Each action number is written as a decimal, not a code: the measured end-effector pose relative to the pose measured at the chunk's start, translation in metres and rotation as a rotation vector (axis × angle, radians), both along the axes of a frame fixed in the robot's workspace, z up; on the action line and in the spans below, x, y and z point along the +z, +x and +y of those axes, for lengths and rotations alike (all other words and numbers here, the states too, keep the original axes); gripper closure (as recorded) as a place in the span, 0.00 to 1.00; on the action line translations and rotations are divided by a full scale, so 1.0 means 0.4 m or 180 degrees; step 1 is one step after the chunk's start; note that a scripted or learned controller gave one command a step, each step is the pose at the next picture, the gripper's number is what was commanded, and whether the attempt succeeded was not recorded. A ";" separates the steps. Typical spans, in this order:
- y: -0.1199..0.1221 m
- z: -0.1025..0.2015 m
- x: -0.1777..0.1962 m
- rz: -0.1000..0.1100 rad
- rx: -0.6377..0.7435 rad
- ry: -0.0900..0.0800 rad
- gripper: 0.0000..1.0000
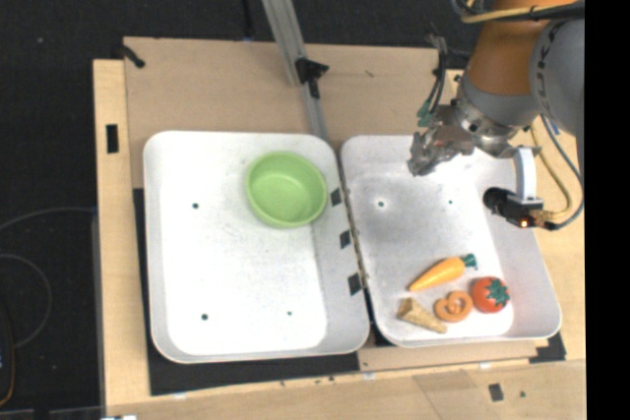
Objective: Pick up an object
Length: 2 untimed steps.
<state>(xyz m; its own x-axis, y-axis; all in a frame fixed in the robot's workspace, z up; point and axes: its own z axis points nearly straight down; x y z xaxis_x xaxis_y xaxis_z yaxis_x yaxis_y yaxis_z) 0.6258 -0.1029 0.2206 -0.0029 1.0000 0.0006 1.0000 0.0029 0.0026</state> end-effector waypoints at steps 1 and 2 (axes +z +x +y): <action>0.027 0.136 0.036 -0.0002 0.0017 0.0003 1.00; 0.050 0.273 0.016 -0.0001 0.0014 -0.0001 1.00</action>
